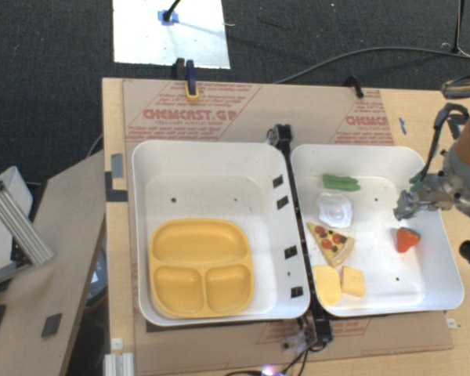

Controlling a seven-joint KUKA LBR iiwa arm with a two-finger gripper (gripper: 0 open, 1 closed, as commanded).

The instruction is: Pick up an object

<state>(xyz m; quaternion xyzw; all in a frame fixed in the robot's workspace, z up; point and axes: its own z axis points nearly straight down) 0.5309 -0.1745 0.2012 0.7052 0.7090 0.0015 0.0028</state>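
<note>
Counting it off now: two white bins (219,163) sit side by side on the desk (313,108). The left bin carries one yellow tray (202,266), and that tray splits into three compartments. Over to the right bin (376,167), and there are six small items: one green piece (341,182), one white lump (334,209), one pizza slice (331,242), two pale yellow pieces (326,283) touching each other near the front wall, and one red strawberry (407,240). One arm (464,159) reaches in.
</note>
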